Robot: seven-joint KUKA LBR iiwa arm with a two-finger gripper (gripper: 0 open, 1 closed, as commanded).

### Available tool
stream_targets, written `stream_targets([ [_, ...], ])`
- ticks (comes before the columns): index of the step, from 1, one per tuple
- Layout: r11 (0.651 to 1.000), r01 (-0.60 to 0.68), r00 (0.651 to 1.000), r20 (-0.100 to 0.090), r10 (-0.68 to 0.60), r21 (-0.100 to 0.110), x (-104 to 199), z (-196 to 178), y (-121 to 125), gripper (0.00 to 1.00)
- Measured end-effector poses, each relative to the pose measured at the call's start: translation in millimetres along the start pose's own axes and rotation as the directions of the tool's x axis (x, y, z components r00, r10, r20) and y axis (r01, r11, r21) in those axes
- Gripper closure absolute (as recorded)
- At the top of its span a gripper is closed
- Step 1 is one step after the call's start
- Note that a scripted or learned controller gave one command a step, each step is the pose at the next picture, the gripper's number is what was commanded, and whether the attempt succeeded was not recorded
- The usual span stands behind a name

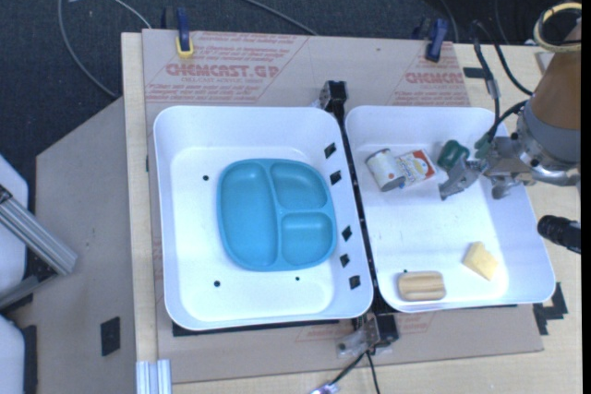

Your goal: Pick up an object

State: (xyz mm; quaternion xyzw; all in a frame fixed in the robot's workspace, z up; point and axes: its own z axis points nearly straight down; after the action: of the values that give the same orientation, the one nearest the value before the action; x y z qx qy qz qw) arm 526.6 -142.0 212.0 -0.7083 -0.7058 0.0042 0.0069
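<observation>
The tool [473,175] hangs low over the far side of the right bin [517,291], with a small green object [452,152] just beside it on the left; whether it is clenched or released, I cannot tell, since the grey fingers blur into the green piece at this size. The nearest candidate apart from that is the can [397,170], a short metal cylinder with a white and red label, lying on its side to the left of the tool, its long axis running left to right. 2 more things sit near the front edge: a tan, rounded bread-like block [420,286] and a pale yellow wedge [480,260], both matte and soft-looking. The left bin [175,272] holds a smooth blue plastic plate [277,213] with 3 compartments. By my judgement a short move leftward would reach the can.
</observation>
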Motion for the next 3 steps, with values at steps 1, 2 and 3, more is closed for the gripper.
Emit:
stream_targets([
  [1,1.000,0.004,1.000,0.003,-0.004,-0.014,0.5,-7.5,2.8,0.00],
  [2,1.000,0.003,1.000,0.002,-0.003,-0.011,1.1,34.1,2.6,0.00],
  [3,1.000,0.003,1.000,0.001,-0.003,-0.010,-1.0,79.4,-4.3,0.00],
])
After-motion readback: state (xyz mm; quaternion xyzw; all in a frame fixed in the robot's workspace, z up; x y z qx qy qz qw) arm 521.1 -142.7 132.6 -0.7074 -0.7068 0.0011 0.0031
